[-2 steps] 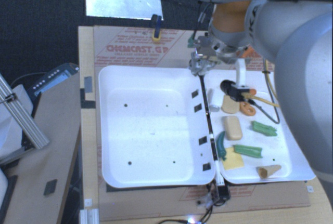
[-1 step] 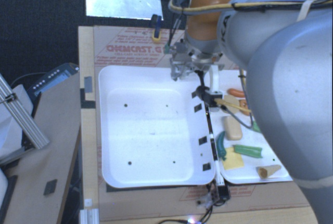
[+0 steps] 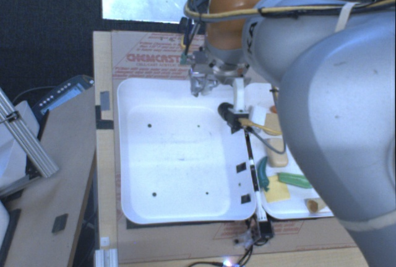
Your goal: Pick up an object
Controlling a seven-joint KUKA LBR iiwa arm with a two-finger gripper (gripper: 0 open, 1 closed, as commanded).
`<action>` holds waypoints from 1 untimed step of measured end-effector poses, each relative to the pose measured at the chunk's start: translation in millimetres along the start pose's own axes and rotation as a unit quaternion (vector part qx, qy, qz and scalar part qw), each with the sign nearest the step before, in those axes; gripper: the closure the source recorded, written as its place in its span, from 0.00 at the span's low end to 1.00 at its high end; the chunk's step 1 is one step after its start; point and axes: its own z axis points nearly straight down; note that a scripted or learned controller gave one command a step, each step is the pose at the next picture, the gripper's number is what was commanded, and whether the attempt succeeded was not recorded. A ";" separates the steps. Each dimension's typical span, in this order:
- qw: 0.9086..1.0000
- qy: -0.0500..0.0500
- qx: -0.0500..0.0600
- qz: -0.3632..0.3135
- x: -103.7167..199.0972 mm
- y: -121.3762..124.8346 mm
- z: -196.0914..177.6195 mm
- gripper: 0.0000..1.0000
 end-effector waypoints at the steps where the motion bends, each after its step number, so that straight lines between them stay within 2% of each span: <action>1: 1.000 0.002 -0.001 -0.003 93.3 0.0 -17.0 1.00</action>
